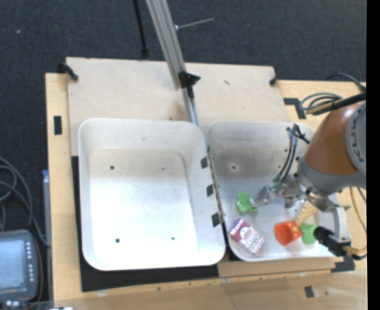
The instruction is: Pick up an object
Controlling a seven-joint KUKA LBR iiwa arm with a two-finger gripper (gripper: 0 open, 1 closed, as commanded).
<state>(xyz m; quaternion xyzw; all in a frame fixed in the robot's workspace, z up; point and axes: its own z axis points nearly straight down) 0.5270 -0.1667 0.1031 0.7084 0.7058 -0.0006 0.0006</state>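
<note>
While the gripper point(265, 196) hangs low in the right bin point(241, 141), it sits just beside a small green object point(244, 203).
Whether the gripper is open or closed cannot be told; the green object lies near the bin's front, a pink-and-white packet point(247, 236) and an orange piece point(286, 232) close by; it looks light, rigid, perhaps slippery; pinch it across its narrow middle.

Dark carpeted floor point(273, 18), pale wooden bench point(138, 86), slanted aluminium rail point(165, 28), black cables point(6, 186), grey pendant point(8, 267)

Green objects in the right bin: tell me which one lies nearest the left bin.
The green piece mid-bin; the other green one sits beside the orange object.
</note>
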